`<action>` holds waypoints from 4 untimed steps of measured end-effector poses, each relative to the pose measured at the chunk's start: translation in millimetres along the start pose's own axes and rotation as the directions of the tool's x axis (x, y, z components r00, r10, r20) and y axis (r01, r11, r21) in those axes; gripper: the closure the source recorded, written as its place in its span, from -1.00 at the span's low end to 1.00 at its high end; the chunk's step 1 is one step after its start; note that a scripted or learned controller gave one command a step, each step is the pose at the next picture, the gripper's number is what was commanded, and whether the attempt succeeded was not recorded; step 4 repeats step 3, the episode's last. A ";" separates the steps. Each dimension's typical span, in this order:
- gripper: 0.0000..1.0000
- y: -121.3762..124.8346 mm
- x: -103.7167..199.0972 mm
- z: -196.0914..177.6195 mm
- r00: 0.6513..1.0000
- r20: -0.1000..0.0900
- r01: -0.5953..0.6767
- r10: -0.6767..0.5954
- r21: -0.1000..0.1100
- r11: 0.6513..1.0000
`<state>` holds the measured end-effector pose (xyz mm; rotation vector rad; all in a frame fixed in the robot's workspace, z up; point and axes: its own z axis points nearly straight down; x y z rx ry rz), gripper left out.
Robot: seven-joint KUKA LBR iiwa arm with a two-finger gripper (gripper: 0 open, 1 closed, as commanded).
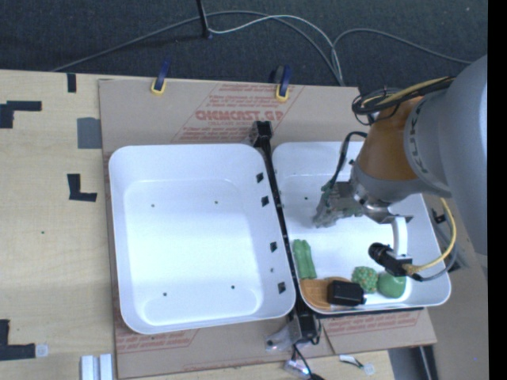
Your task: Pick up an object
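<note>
My gripper (326, 214) reaches down into the right bin (305, 163), near its middle left. Nothing shows between its fingertips. A green elongated object (304, 258) lies just below the gripper along the bin's left wall. At the bin's front edge rest a brown wooden piece (314, 291), a black block (345, 293) on top of it, a bumpy green object (365, 277) and a smooth green one (391, 285).
The left bin (190, 236) sits beside the right one, with a black divider (273, 212) with clips between them. The arm's grey and orange wrist (396, 153) hangs over the right bin's far right part. Cables run behind the bench.
</note>
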<state>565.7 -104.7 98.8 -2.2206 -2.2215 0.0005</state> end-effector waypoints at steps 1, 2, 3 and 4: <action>1.00 79.5 -49.5 -88.5 1.000 0.002 -0.001 0.001 -0.007 1.000; 1.00 -10.9 32.0 -90.5 1.000 -0.002 0.005 -0.005 0.000 1.000; 1.00 -73.9 145.2 -89.7 1.000 -0.002 0.007 -0.007 0.000 1.000; 1.00 -73.9 145.2 -89.7 1.000 -0.002 0.007 -0.007 0.000 1.000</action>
